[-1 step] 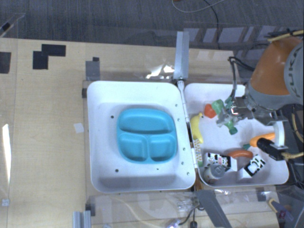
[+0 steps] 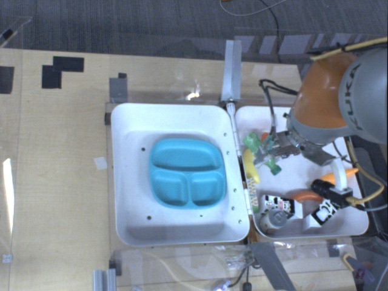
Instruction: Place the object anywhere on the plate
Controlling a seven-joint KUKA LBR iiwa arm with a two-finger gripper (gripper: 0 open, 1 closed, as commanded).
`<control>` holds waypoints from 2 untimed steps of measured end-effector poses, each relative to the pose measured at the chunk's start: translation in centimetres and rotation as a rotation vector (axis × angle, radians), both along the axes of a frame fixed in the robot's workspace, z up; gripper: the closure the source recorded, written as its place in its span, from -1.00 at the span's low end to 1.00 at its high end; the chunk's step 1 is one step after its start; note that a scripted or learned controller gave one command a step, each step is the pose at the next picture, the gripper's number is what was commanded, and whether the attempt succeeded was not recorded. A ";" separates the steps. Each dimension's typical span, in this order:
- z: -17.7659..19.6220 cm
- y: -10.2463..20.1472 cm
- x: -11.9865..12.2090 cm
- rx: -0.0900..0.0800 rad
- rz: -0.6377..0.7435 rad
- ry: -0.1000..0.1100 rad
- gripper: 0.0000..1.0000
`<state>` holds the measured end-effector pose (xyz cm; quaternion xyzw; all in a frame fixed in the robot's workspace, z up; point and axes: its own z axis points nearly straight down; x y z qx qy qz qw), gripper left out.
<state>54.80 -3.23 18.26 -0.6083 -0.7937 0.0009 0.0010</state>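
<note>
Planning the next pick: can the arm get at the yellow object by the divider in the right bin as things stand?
Probably yes. The yellow object lies uncovered against the right bin's left wall, and the gripper hovers just beside it; that wall may crowd the jaws.

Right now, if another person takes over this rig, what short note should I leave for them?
Gripper: low in the right bin, among the green pieces; I cannot tell if it is open or shut, or holds anything.
Things: blue plate lies in the left bin, with nothing on it. Yellow object lies along the right bin's left wall; an orange item and small black-and-white items are near its front.
Done: no object on the plate yet.
Left: grasp one object, carry it left, place it on the plate.
</note>
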 end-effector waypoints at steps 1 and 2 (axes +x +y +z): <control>0.0 6.9 3.1 0.000 0.071 -0.001 1.00; 0.0 6.9 3.1 0.000 0.071 -0.002 -1.00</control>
